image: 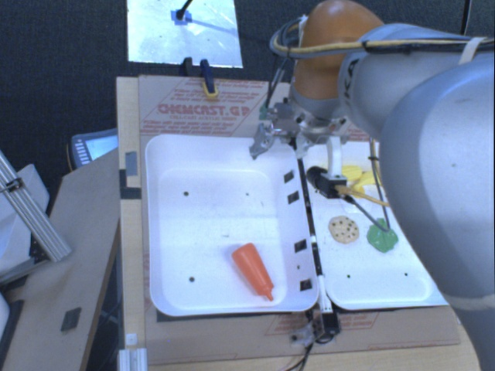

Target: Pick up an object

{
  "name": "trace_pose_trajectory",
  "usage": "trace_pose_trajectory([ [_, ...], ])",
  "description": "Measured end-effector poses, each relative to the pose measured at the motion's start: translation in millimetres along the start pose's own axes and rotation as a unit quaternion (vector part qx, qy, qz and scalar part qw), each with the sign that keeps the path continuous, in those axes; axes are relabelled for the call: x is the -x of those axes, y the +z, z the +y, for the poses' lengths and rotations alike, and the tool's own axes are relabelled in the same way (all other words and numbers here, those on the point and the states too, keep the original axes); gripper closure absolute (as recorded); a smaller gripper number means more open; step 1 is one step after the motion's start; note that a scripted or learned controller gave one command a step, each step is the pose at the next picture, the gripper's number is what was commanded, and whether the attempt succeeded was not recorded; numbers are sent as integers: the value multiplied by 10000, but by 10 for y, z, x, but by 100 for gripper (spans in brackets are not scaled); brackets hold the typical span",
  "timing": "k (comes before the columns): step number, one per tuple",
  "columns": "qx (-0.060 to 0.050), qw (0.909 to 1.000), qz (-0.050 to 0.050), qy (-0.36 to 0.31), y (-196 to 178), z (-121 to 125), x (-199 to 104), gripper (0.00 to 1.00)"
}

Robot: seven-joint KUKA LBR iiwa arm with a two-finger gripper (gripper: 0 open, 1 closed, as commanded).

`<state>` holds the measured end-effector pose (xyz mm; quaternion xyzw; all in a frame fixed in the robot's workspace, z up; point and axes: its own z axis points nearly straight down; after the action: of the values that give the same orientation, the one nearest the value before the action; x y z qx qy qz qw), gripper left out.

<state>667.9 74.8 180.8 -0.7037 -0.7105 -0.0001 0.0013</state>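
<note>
An orange carrot (254, 270) lies alone in the left bin (166, 207), toward its front. Beyond the divider, the right bin (387, 288) holds a cookie (343, 229), a green piece (382, 238) and something yellow (357, 178). The jaws (261, 141) hang over the left bin's far rim; their state cannot be told.

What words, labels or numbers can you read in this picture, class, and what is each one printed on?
"CHEMCAST" in red letters, followed by what looks like "GP", on the brown board behind the two white bins; the last letters are partly cut off by the gripper.
Fainter red print along the same board's top and bottom edges is too small to read.
The screen at the left is too blurred to read.
</note>
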Motion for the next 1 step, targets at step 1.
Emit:
trace_pose_trajectory([
  [1, 31, 10000, 1, 11, -422, 14, -429, 0],
])
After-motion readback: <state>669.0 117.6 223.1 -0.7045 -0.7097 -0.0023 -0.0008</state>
